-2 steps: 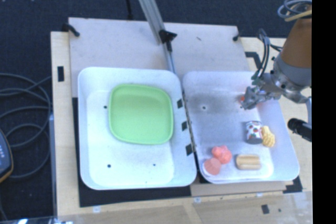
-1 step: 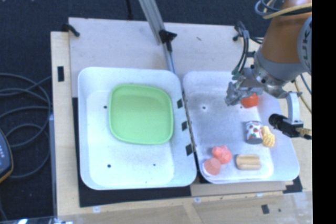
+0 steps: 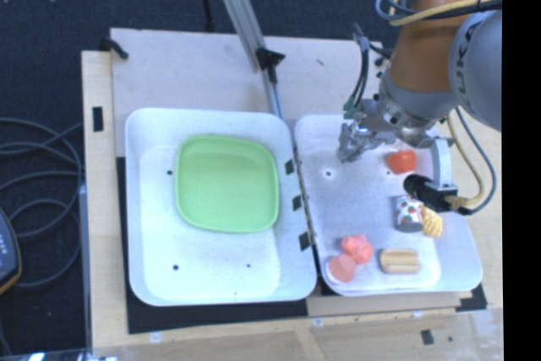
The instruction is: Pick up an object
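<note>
We see the hand [image 3: 351, 144] poised low over the right bin [image 3: 338, 190]; whether it grips anything we cannot tell. Just right of it lies an orange block [image 3: 401, 160]; below sit a pink toy [image 3: 357, 248], a bread roll [image 3: 399, 261] and a corn cob [image 3: 432, 222].

bins x2 [image 3: 144, 182] [image 3: 461, 266] | green plate x1 [image 3: 226, 183] | small objs x6 [image 3: 399, 261]
</note>
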`<state>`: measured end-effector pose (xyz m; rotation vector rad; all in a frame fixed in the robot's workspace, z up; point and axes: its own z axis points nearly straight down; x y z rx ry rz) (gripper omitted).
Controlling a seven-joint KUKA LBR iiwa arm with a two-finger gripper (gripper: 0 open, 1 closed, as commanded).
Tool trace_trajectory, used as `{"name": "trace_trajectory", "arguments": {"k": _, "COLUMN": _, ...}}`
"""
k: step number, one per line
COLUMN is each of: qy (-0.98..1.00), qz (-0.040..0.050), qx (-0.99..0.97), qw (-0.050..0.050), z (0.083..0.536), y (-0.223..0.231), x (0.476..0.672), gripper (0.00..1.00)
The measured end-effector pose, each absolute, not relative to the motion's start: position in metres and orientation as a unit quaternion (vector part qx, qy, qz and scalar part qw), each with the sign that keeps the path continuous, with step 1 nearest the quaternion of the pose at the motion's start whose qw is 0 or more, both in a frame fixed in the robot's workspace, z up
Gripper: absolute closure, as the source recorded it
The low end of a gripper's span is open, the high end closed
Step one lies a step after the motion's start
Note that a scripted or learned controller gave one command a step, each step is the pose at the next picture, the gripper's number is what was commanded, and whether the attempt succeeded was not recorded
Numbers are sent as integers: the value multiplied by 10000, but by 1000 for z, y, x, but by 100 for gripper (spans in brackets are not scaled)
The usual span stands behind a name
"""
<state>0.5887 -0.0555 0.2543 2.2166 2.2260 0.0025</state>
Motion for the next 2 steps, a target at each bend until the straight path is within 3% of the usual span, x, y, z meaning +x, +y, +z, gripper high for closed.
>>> {"name": "trace_trajectory", "arguments": {"k": 2, "qy": 7086, "qz": 1, "qx": 7056, "qw": -1, "z": 252, "y": 57, "x": 606, "gripper": 100}}
